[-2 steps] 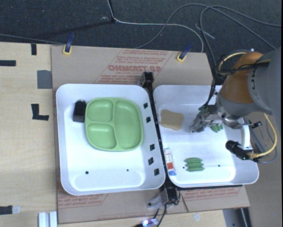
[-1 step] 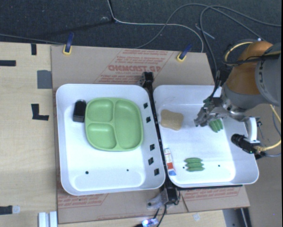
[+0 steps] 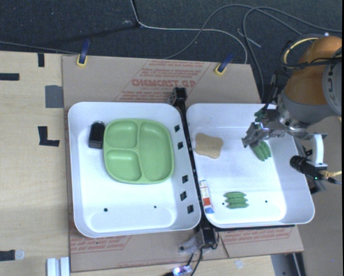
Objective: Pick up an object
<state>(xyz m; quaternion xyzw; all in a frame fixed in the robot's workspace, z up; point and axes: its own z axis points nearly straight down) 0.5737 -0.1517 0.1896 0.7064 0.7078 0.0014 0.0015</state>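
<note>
Your pincer (image 3: 258,141) sits over the right bin (image 3: 275,214), upper right area, with a green pea-pod toy (image 3: 263,150) clamped between its fingers and poking out below them. A second green pea pod (image 3: 235,199) lies flat on that bin's floor, toward its near edge. A tan bread-like piece (image 3: 208,145) rests left of the pincer, near the divider. A small red-and-white packet (image 3: 205,195) lies along the divider side. Left bin (image 3: 86,211): green divided plate (image 3: 139,150), black block (image 3: 96,134) touching its left rim.
</note>
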